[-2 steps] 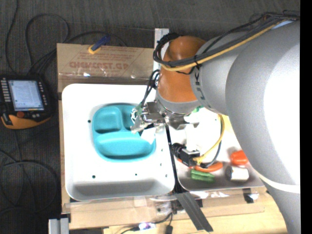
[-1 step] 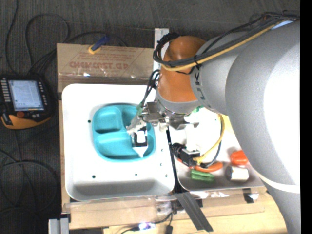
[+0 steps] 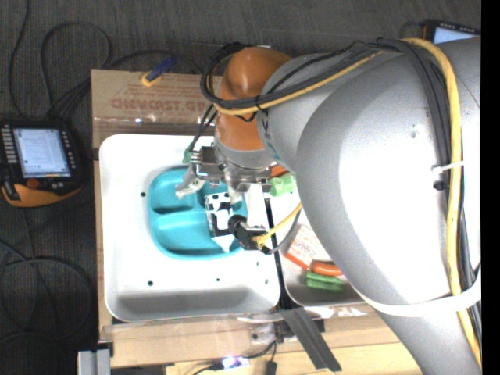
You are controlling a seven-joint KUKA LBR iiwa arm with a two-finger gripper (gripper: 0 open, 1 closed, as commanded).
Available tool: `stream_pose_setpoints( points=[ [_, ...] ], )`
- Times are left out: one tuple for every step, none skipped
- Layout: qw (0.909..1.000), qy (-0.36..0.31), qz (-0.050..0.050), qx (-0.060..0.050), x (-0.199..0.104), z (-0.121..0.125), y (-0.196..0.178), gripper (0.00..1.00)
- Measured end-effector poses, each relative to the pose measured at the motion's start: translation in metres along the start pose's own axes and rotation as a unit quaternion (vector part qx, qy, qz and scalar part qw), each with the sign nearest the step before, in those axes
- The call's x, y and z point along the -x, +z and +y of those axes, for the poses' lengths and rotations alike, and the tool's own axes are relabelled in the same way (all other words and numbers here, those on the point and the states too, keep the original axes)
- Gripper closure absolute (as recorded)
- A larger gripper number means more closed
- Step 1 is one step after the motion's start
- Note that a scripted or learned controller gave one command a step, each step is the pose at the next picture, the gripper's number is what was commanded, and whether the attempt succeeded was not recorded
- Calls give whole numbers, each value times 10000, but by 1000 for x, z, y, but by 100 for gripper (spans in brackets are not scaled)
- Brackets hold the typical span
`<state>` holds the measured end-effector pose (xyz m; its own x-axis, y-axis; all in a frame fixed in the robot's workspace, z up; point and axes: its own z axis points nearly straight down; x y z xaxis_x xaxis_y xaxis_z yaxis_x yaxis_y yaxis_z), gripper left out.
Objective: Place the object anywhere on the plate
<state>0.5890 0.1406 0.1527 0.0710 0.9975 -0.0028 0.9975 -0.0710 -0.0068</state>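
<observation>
The gripper [image 3: 223, 209] hangs over the blue plate [image 3: 176, 217] in the left bin [image 3: 125, 272]; you see no object clearly, and its grasp I cannot tell; a release may miss the plate.

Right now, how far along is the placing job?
Done: the gripper is above the turquoise divided plate in the left white bin. In hand: I cannot tell whether it carries anything. Left: an object resting visibly on the plate; orange and green toys lie in the right bin.
</observation>
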Motion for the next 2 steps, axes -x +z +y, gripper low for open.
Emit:
stream_pose_setpoints(
  points=[
    [10000, -7, -16, -27, 0, 0, -6, 100],
    [10000, -7, -19, -26, 0, 0, -6, 0]
  ],
)
